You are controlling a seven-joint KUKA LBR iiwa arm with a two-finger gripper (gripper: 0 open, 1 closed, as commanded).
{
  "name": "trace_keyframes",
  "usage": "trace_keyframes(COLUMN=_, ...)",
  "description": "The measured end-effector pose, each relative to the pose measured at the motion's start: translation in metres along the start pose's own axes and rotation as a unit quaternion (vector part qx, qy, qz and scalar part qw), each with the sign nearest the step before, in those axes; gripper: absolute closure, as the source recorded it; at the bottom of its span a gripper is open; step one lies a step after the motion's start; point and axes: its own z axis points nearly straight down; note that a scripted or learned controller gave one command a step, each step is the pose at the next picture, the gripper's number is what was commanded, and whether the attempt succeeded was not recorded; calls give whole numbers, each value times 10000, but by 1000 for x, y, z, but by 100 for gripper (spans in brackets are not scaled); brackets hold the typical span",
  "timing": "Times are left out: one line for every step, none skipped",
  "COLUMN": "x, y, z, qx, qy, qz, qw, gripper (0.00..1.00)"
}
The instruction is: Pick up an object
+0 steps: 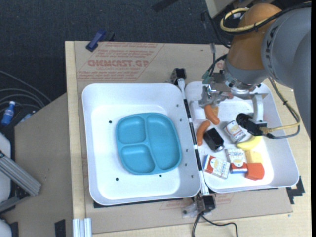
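Observation:
My gripper (213,95) hangs low over the back left part of the right bin (281,177). Just in front of it lies an orange sausage-shaped piece (212,114), and a second one (201,131) rests by the bin's left wall. Close by are a black block (214,138), a small can (234,131), a yellow piece (250,142), an orange block (255,171) and two small cartons (217,166) (237,160). The wrist hides whatever sits right under it.
The left bin (98,102) holds a blue divided plate (148,143). The grey arm with its orange band (252,38) covers the right bin's back right corner. A yellow cable (281,131) loops over that bin's right side. A blue clip (96,41) lies on the bench at the back left.

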Motion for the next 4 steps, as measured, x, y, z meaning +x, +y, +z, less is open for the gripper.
trace_keyframes(x=47, y=-37, z=-43, qx=15, qy=-1, qz=3, qw=10000, gripper=100)
trace_keyframes(x=74, y=-121, z=-52, qx=21, qy=-4, qz=8, qw=10000, gripper=100)
trace_keyframes(x=17, y=-134, z=-62, qx=23, qy=-6, qz=19, qw=10000, gripper=100)
trace_keyframes(x=-29, y=-134, z=-65, qx=4, qy=-11, qz=17, qw=10000, gripper=100)
